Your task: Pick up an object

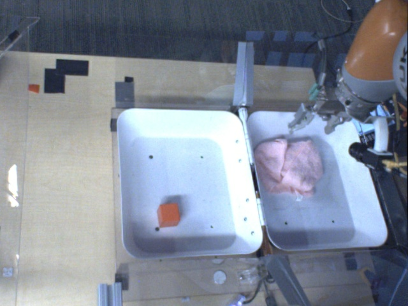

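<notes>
Hovering gripper (315,116): fingers are spreading apart with nothing between them, hanging over the far edge of the right bin (363,228).
Pink cloth (289,165): is lying crumpled in the right bin, just below the gripper.
Orange block (169,215): is sitting in the left bin (137,171), well apart.

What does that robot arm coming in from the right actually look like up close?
The arm shows a big rounded orange shell with grey beyond it. Below that sits a grey metal wrist carrying a small gripper with thin pale metal fingers. Dark cables run nearby, plus a small green fitting at the wrist.
</notes>
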